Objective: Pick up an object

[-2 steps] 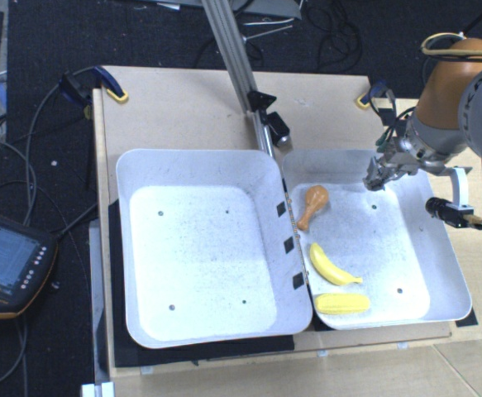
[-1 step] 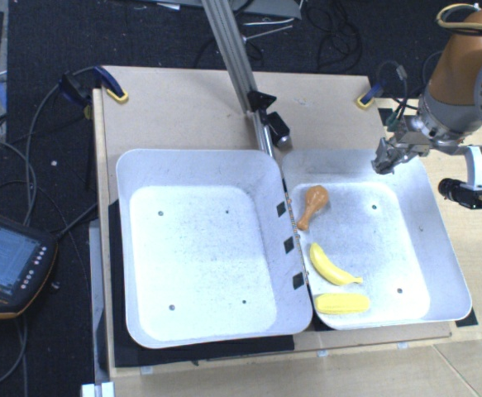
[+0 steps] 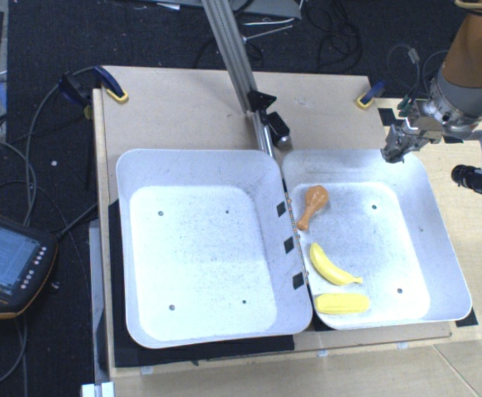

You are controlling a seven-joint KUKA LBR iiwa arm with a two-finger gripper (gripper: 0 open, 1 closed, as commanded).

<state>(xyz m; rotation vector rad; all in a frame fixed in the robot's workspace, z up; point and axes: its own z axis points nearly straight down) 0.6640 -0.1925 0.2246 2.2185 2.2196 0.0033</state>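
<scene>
Nearest to us, at the front of the right bin (image 3: 439, 246), lies a yellow block (image 3: 342, 303), and just behind it a banana (image 3: 331, 267), the two close together against the bin's left side. Further back, near the same side, we see an orange drumstick (image 3: 310, 204) lying at a slant. The left bin (image 3: 133, 180) sits just beside, its edge meeting the right one's. Beyond the toys, at the right bin's far right corner, the gripper (image 3: 395, 153) hangs above the rim, well apart from all three toys. We cannot tell how it is set, and nothing shows in it. So we judge the pick not yet begun: choosing a toy, reaching it, closing and lifting all remain.
</scene>
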